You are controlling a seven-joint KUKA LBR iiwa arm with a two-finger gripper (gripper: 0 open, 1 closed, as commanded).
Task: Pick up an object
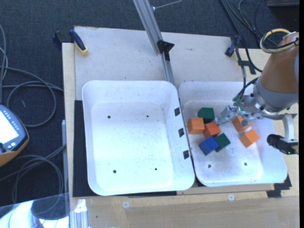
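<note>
So the thing nearest to being picked was the small orange cube (239, 123) in the right-hand shallow white plastic bin (247, 175), tucked right under the end effector (236, 112). You couldn't tell whether the end effector was apart, together or clamped on anything; the wrist and cabling hid that part.

Just beside it sat another orange cube (249, 137), tilted on the bin floor. Further left you had a tight cluster: an orange block (195, 125), a dark green block (206, 113) behind it, a smaller orange one (212, 128), a blue block (208, 146) and a dark green cube (222, 140) touching the blue.

What could've gone wrong, I reckon: these all looked like hard, smooth-faced, sharp-edged blocks, so a grip landing on a corner would likely squirt the block out sideways. The cubes were turned at odd angles, which makes a flat-face grab harder. You'd also risk nudging the second orange cube since it sat so near.

The left white bin (95, 99) had a speckled, scuffed floor, and both bins rested on a pale worktop (118, 51).
</note>
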